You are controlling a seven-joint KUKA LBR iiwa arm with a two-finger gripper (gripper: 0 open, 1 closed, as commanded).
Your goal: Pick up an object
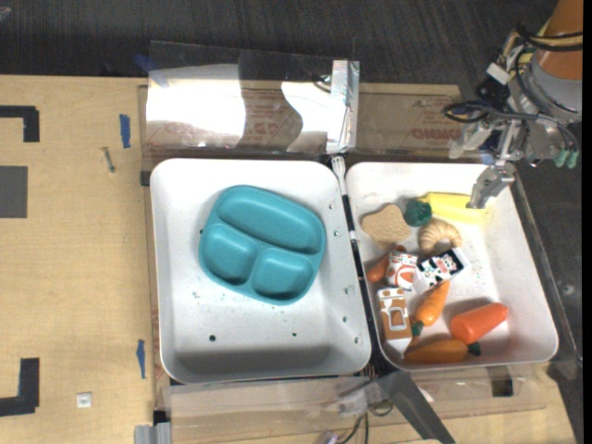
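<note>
Nearest, glossy plastic orange carrots [476, 323] lie along the right bin [541, 289] front, behind them small printed cards [438, 266], a ridged tan shell-like piece [438, 236], a flat biscuit-shaped piece [385, 222] and a smooth yellow block [451, 207]; left bin [176, 248] holds a teal three-compartment tray [263, 242]. Farthest, claw [485, 191] hangs at the yellow block's right end, holding nothing visible, spread can't tell. Best bet: drop straight onto the block, clear of clutter.
</note>
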